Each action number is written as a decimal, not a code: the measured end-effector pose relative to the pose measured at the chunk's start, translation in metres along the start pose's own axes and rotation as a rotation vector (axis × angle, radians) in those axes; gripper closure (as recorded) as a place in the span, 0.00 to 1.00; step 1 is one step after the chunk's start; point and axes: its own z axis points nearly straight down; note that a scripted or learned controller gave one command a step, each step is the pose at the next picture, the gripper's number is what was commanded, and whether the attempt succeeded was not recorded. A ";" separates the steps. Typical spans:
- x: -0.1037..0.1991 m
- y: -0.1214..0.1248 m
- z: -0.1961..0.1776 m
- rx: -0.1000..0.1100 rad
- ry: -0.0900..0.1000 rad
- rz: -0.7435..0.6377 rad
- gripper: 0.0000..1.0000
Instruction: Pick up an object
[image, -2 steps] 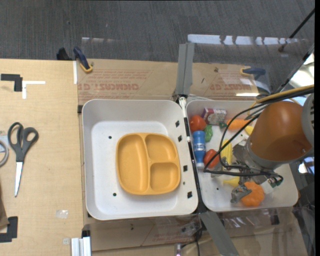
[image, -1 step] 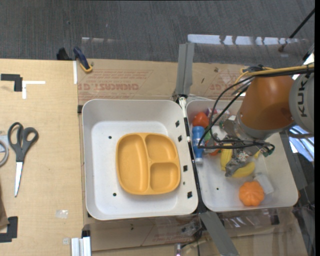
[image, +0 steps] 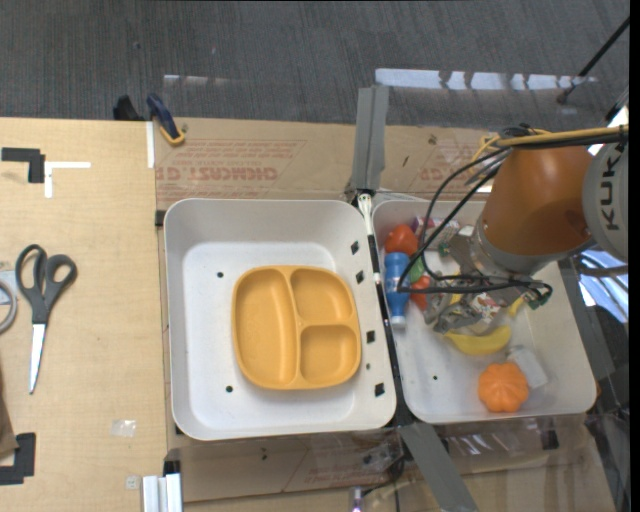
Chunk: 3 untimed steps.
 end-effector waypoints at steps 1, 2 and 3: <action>-0.037 -0.080 -0.176 -0.004 0.003 -0.147 1.00; 0.007 -0.115 -0.279 -0.003 0.003 -0.166 1.00; -0.002 -0.158 -0.316 -0.003 0.002 -0.090 1.00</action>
